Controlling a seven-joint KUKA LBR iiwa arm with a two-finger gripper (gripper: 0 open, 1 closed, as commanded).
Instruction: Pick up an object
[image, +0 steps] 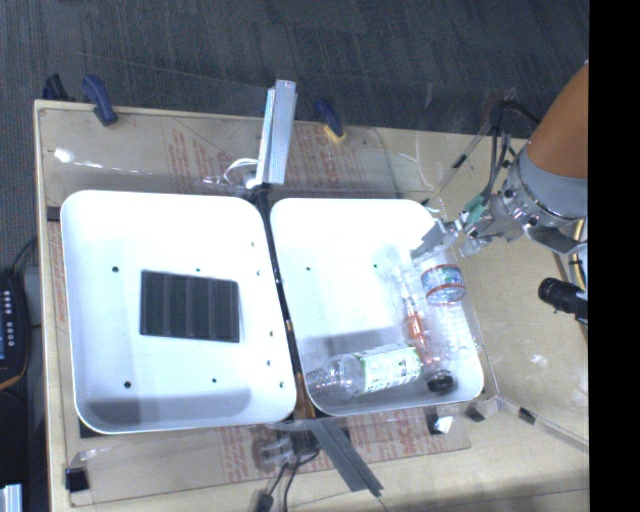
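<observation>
Two shallow white bins are shown side by side on a pale bench (520, 440), viewed from above at a slant. The left bin (100, 230) contains a dark ribbed rectangular pad (190, 305). The right bin (330, 250) contains the candidate objects: a clear plastic bottle with a blue-and-red label (443, 300), a slim tube with orange-red contents (415, 325) just beside it, and a second clear bottle with a green-and-white label (375, 368) lying along the near wall. The gripper (450, 232) is seen at the right bin's far right corner, just above the blue-labelled bottle; whether its fingers are apart or together cannot be told. Nothing is seen held, so the pick is judged not yet made: descent, closure and lift remain. Blue clamps (98, 100) are fixed along the far edge, over dark carpet (300, 40).
</observation>
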